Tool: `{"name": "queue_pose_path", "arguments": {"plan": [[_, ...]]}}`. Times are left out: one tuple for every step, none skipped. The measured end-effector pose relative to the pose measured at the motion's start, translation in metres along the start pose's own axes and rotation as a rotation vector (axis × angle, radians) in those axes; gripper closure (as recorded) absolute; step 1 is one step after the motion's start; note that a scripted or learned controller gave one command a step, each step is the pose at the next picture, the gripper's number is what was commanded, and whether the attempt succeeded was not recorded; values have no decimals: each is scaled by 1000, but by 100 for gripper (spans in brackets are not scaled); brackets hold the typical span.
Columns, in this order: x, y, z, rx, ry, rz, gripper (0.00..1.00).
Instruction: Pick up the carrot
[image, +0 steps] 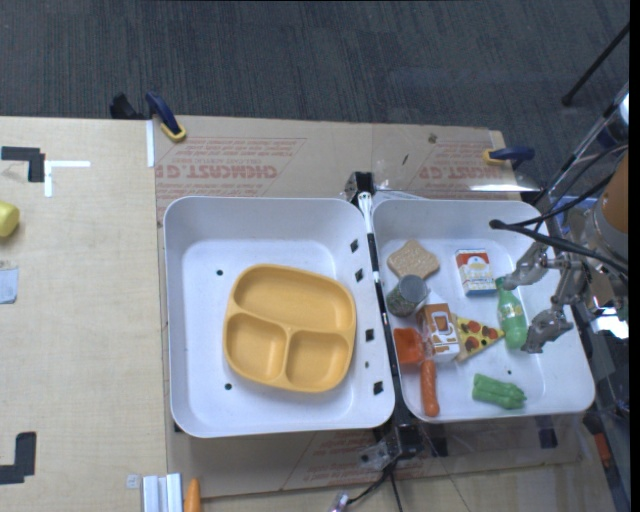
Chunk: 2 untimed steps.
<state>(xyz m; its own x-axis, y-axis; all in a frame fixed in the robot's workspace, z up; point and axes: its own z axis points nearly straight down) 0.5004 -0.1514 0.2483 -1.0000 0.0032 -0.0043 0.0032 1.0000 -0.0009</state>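
Nearest me, the carrot lies lengthwise at the front of the right bin, close against its left wall, its upper end touching an orange-red piece I can't identify. Just right sits a green vegetable, apart from the carrot. Behind those I see a small carton, a pizza slice and a green bottle. The gripper hangs over the bin's right side beside the bottle, well apart from the carrot; its jaws are spread, with nothing between them. The arm behind it is cut off by the frame edge. Farther back lie a bread slice, a dark can and a red-and-white box. In the left bin rests a yellow tray with 3 compartments.
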Motion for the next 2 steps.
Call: {"name": "queue_pose_path", "arguments": {"plan": [[5,47,134,4,-28,130,0],[-40,125,-108,0,-4,-53,0]]}}
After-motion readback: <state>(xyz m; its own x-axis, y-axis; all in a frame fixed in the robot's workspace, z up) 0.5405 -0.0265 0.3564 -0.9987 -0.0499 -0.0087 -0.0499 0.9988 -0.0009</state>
